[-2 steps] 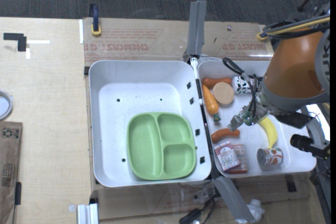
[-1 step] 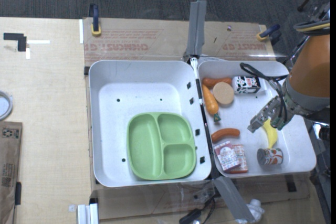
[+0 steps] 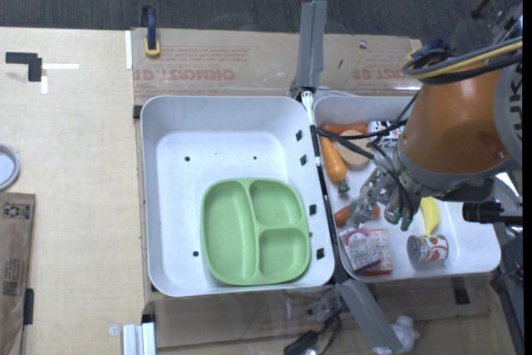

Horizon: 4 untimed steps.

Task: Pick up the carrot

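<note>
Camera view has the carrot [image 3: 333, 160] lying in the right bin [image 3: 474, 260] close against its left wall, its long axis running near-far, the narrower end toward the far side. The hand [image 3: 384, 199] hangs low just right of it, a tangle of metal and cables; whether it is open or closed cannot be told. The orange band [image 3: 453, 125] hides the bin's middle. The left bin [image 3: 166, 204] carries a smooth green three-part plate [image 3: 256, 231].

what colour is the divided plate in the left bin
Light green, plain with no pattern; the divided plate shows clearly in the camera view.
</note>
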Each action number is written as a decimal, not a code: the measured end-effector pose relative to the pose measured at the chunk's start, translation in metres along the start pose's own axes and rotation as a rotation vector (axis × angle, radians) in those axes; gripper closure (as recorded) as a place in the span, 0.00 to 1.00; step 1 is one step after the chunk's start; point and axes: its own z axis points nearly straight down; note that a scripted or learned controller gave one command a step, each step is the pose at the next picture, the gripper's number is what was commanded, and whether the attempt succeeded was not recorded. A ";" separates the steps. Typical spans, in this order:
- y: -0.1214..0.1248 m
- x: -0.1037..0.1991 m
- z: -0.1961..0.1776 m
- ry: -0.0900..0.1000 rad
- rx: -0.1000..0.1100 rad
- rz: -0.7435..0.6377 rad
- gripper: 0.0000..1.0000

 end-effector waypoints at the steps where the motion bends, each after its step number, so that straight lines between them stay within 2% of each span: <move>1: 0.103 0.059 0.000 -0.002 -0.001 -0.144 1.00; 2: 0.097 0.011 0.000 -0.003 0.000 -0.134 1.00; 3: 0.071 -0.031 -0.033 -0.004 -0.001 -0.406 1.00; 4: 0.053 -0.113 -0.031 -0.006 -0.001 -0.684 1.00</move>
